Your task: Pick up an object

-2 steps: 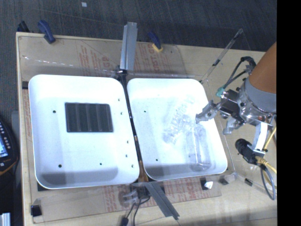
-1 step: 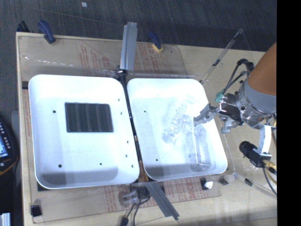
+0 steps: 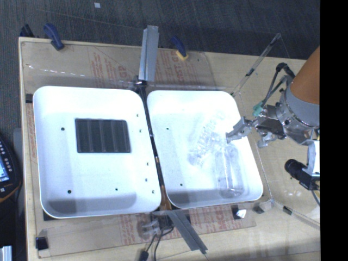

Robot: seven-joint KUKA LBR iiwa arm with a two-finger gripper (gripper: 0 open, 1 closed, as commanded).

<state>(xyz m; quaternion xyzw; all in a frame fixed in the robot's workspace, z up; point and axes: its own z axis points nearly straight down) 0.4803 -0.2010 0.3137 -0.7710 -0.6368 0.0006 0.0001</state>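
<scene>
At the near edge of the counter [image 3: 283,222], a metal bracket [image 3: 185,230] and some cables are seen below the gap between the two bins. In the right bin [image 3: 163,145], near its lower right corner, a clear bottle [image 3: 229,173] is lying on its side. A little farther back, a clear crinkled plastic piece [image 3: 204,140] is seen, close to the bottle or perhaps touching it; this cannot be told. In the left bin [image 3: 49,145] a dark ribbed block [image 3: 102,135] is lying flat, well apart from the arm.

The claw [image 3: 239,130] is placed at the right rim of the right bin, just above the bottle. A thing held in it is not seen, and whether it is wide or narrow cannot be told.

Several failures can be expected from here. The clear things are hard to tell from the white floor, so the aim may be wrong. The bottle is round and smooth and may roll or slip out when it is squeezed. The crinkled piece may be crushed or pushed aside. The bottle also lies near the bin wall, so the wall may be struck during the descent.
</scene>
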